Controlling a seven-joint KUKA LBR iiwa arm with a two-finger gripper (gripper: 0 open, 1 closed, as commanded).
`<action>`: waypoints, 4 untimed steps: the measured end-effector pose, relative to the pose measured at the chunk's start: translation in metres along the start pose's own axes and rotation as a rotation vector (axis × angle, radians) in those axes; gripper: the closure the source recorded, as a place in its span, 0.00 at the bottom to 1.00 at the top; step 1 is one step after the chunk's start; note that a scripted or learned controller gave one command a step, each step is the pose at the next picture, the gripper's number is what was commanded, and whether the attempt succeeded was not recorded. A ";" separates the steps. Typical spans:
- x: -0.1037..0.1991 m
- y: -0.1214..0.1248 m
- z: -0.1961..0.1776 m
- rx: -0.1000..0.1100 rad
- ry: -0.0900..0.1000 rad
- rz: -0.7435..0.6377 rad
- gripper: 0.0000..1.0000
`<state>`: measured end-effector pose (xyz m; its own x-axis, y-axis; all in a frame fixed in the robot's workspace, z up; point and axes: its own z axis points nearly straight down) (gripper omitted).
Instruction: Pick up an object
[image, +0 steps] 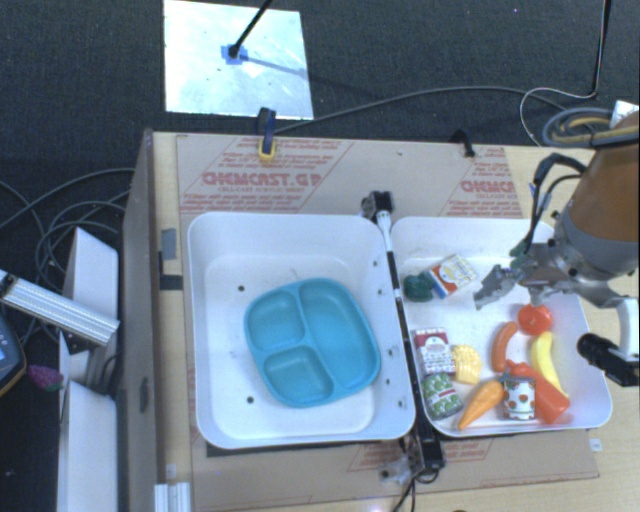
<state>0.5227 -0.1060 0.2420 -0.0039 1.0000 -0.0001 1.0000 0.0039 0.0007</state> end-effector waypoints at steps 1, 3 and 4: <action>-0.034 0.008 0.112 0.003 0.000 0.003 0.00; -0.042 0.000 0.148 -0.001 0.001 0.001 1.00; 0.028 0.047 0.058 -0.002 0.001 -0.001 1.00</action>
